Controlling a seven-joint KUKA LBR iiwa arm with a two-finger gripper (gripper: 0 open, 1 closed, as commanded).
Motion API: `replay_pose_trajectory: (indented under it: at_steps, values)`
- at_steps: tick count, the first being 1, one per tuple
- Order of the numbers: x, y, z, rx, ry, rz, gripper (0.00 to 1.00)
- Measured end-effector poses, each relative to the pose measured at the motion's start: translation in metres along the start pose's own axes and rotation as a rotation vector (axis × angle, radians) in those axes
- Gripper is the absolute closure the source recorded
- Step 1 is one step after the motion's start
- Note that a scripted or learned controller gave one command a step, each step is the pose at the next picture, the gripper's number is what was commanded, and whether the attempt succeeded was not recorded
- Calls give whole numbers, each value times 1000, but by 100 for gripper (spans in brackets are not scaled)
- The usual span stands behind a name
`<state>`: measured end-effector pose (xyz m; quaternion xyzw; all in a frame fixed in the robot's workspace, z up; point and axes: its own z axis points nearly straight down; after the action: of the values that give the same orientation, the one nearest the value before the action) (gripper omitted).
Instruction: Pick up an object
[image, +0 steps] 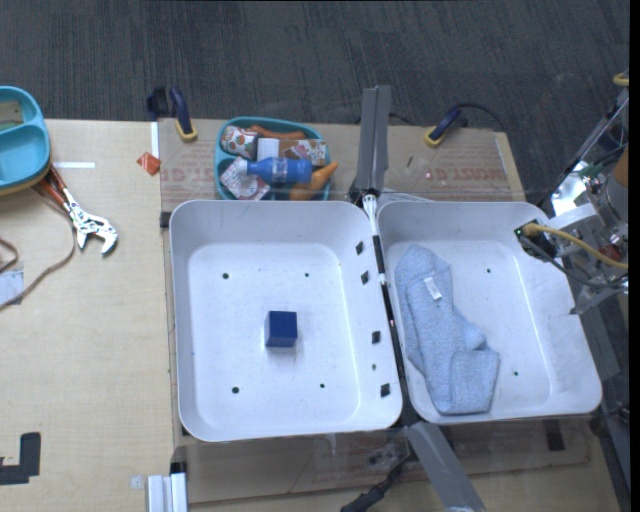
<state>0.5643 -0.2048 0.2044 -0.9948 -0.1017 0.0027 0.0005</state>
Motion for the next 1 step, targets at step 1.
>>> replay_pose_trajectory:
  at_steps: [1]
  values:
    - [8,19,-28,-1,1,-2,0]
